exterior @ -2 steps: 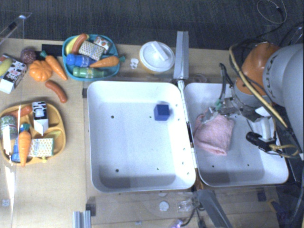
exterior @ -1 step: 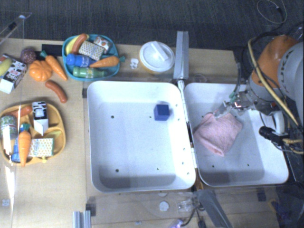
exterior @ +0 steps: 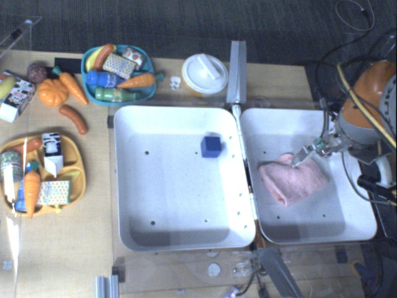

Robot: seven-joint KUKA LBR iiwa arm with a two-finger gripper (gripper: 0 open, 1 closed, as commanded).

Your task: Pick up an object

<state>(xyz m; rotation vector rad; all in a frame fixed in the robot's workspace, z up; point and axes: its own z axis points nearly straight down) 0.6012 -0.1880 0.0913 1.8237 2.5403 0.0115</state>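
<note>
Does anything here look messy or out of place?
A little. The pink cloth lies crumpled in the right bin, under the hand. A toy sausage and carrot lie loose on the bench, outside their baskets.

A robotics lab: two shallow white bins sit side by side on a wooden counter, trays of toy food nearby, loose cables over dark carpet.
</note>
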